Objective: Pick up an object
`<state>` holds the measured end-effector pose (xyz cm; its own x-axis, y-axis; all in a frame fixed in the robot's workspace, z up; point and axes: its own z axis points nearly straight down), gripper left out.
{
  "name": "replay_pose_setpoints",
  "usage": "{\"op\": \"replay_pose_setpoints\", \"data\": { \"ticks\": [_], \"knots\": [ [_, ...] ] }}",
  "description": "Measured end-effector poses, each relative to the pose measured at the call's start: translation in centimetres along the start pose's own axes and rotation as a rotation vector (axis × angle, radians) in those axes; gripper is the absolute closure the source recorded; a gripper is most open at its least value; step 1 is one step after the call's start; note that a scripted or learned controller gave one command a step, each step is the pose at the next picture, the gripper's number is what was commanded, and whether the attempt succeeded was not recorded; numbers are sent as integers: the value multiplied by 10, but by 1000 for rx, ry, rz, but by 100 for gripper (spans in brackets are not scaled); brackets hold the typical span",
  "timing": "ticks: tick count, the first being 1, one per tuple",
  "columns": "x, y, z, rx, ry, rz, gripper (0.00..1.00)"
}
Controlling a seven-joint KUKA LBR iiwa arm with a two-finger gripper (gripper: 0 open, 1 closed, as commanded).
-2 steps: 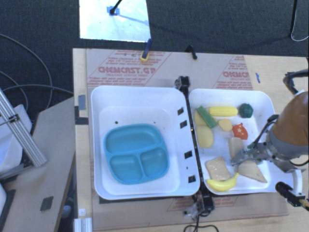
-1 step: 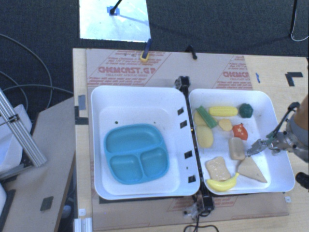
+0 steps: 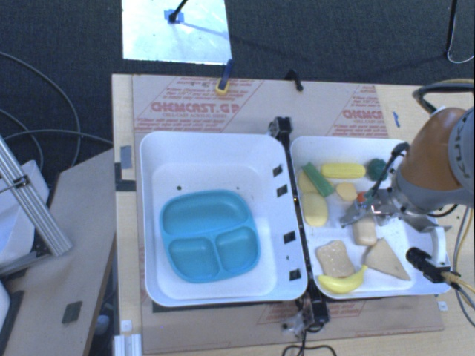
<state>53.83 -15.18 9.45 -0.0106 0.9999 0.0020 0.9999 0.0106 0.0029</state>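
Gripper [image 3: 361, 212] low in right bin [image 3: 393, 291], finger state unclear. Pale block [image 3: 364, 232] beneath: likely light, rigid plastic; grasp across narrow sides.

One fixed cam, overhead-ish, slanting onto both bins [image 3: 223, 143].

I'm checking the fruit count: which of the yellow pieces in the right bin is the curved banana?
The banana at the bin's near edge, beside the bread slice. It alone bends; the yellow piece at the far side is a straight oblong.
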Motion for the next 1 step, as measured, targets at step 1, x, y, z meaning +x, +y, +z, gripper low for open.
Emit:
{"op": "replay_pose_setpoints", "data": {
  "ticks": [1],
  "knots": [
    [-58, 64, 9, -6, -7, 6, 0]
  ]
}}
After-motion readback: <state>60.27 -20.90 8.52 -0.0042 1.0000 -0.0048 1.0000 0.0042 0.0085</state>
